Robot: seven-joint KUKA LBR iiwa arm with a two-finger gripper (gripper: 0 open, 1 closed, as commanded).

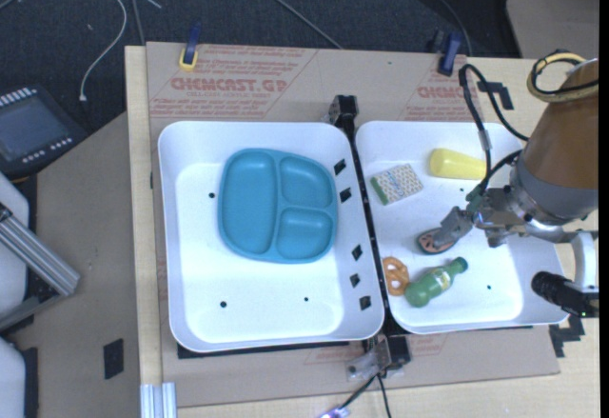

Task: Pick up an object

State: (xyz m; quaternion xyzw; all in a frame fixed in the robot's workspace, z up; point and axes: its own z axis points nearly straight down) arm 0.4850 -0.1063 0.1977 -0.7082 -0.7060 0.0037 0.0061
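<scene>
The right bin [495,311] holds a yellow block [455,164], a green-and-white patterned pad [396,184], a brown shoe-shaped toy [436,239], a pretzel [394,271] and a green bottle [434,280]. My gripper [464,221] reaches in from the right, low over the bin, right at the brown toy's right end. I cannot tell whether it touches the toy. The left bin [190,302] carries a blue divided plate [278,205].
The arm's grey body with its orange band [567,154] hangs over the right bin's right side. Black cables [481,107] loop above the bin's far edge. A black divider [354,207] runs between the bins. The bench's cardboard [285,73] lies behind.
</scene>
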